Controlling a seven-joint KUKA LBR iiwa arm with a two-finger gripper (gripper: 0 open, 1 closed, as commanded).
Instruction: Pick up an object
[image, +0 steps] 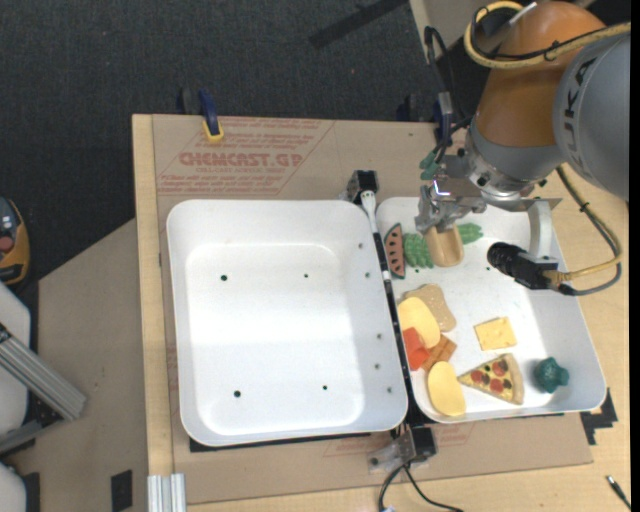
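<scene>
So, biggest first: the counter (250, 160) is a brown board carrying two shallow white bins side by side. The left bin (280, 320) has four small dark dots on its floor. The right bin (575, 345) holds all the toy food. The one grey arm (560, 80) with its orange band reaches in from the right, and the jaws (440, 222) hang over the far end of the right bin, right at a tan bread-like piece (445, 246); can't tell if they're spread or pinching it. Food count: one watermelon slice (396, 250) by the divider, one green leafy piece (420, 252), one pizza slice (495, 380), one cheese square (494, 333), one teal broccoli-like lump (549, 374), two yellow ovals (447, 388), one red-orange piece (418, 348).
</scene>
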